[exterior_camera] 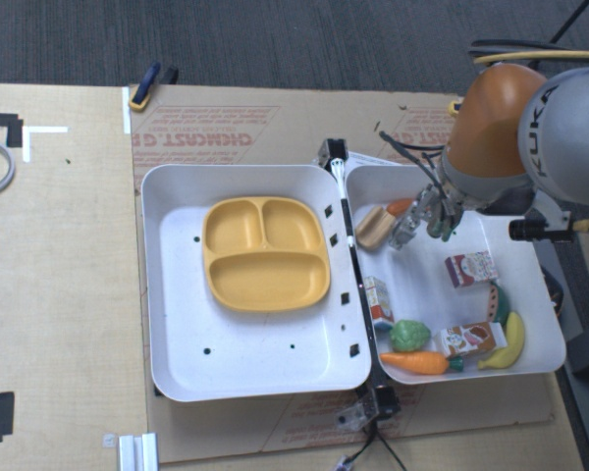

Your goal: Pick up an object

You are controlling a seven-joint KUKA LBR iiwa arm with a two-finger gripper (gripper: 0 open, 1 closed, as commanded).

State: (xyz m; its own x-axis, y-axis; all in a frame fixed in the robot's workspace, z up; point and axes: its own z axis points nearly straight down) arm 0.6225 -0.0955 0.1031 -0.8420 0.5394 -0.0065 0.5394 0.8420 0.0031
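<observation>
So, gripper (424, 226): low in the right bin (544, 292), beside the bread roll (375, 227)
grip: can't tell, too blurry
left bin (167, 292): yellow plate (266, 253)

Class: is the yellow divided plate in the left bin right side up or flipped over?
Right side up: the yellow divided plate shows its three hollow compartments and raised dividers facing upward.

Tan bread-like piece (375, 228) lies tilted just left of the end effector (424, 226). Small carton (470, 268) sits below-right; green item (409, 336), carrot (414, 362), second carton (472, 340) and banana (508, 342) lie well below.
</observation>
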